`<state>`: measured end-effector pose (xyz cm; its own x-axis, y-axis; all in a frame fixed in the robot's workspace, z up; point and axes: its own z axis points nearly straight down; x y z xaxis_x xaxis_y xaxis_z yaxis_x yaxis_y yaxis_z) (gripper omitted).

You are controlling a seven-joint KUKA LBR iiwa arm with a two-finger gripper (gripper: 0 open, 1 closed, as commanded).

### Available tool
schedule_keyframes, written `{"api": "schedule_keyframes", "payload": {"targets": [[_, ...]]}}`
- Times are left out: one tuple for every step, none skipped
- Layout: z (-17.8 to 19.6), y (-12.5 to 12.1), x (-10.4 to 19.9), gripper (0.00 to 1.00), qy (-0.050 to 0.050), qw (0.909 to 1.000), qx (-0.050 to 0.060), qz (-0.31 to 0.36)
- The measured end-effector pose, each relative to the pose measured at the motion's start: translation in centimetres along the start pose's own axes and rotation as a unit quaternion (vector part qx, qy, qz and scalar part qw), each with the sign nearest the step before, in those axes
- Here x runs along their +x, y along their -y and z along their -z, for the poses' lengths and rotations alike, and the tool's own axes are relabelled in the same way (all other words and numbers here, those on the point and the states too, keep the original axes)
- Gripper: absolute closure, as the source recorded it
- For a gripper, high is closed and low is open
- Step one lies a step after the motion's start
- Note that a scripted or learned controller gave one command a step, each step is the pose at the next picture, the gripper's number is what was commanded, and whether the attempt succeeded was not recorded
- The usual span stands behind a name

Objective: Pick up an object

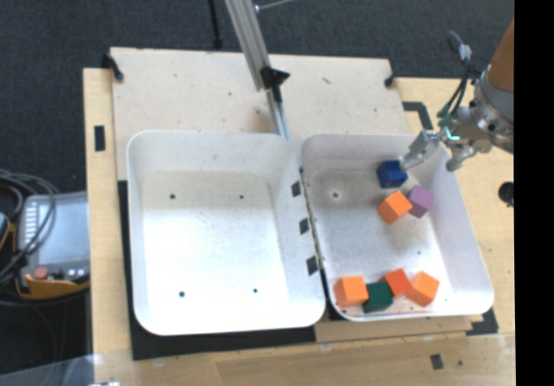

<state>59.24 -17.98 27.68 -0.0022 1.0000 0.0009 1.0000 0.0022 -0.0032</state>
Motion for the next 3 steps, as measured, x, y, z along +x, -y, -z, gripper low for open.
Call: {"api": "schedule_keyframes", "payload": {"targets": [[0.2, -0.1, 0.0, 0.0, 0.001, 1.0, -0.002, 0.001], [-4.3, -0.8, -0.2, 0.0, 0.001, 1.0, 0.0, -0.001], [-10.3, -1.0, 0.4, 0.0, 0.001, 1.0, 0.001, -0.001]]}}
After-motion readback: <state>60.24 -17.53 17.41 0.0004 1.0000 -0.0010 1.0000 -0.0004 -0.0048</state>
